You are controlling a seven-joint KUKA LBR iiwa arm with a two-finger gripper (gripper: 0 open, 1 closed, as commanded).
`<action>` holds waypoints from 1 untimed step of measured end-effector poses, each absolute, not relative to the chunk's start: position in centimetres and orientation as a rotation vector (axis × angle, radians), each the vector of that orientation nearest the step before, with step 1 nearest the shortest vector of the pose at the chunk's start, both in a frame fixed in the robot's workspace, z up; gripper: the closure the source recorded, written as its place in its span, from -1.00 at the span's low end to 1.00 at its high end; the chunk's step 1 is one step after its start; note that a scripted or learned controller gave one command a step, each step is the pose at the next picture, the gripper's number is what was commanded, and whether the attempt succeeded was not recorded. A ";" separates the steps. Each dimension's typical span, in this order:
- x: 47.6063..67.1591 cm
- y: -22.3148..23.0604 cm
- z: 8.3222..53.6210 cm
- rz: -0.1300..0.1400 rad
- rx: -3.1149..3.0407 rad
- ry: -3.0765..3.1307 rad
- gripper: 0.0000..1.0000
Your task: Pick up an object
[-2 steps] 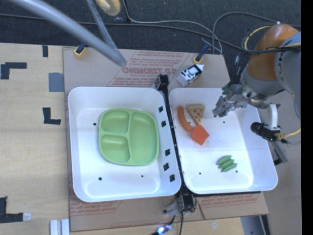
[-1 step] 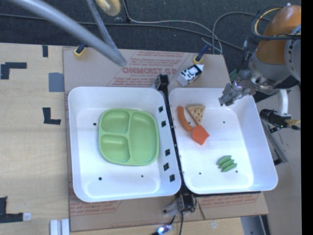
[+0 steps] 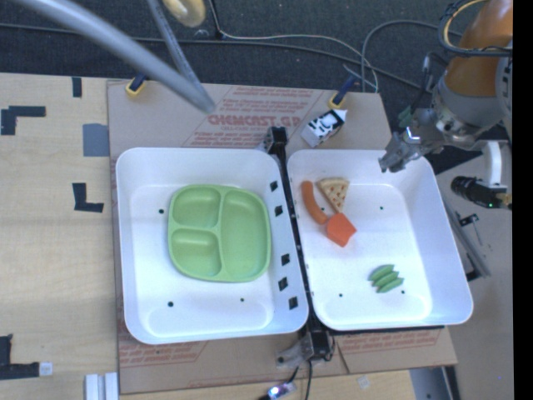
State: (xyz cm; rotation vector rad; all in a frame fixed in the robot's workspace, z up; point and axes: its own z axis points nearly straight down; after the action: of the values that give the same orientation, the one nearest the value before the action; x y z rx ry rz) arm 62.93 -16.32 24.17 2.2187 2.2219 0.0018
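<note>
The gripper (image 3: 395, 160) hangs over the right bin's (image 3: 445, 248) upper right rim; I cannot tell its finger spacing. Below-left of it lie a sausage (image 3: 313, 202), cracker wedge (image 3: 334, 192) and orange block (image 3: 340, 229), touching. Closing there may catch 2 pieces and lose both. The green pods (image 3: 386, 278) lie apart.

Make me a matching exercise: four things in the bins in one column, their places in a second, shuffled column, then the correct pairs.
Things:
1. green divided plate
2. green pea pods
3. orange block
4. waffle wedge

Places:
A. right bin, near its front right
B. left bin, middle
C. right bin, far part, right beside the sausage
D. right bin, touching the sausage's near end

Pairs: 1-B, 2-A, 3-D, 4-C
</note>
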 end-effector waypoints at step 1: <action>64.1 -11.4 24.4 0.000 2.216 2.228 1.00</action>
State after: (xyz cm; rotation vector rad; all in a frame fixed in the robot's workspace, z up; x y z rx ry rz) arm 64.12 -11.38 24.37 2.2157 2.2282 0.0002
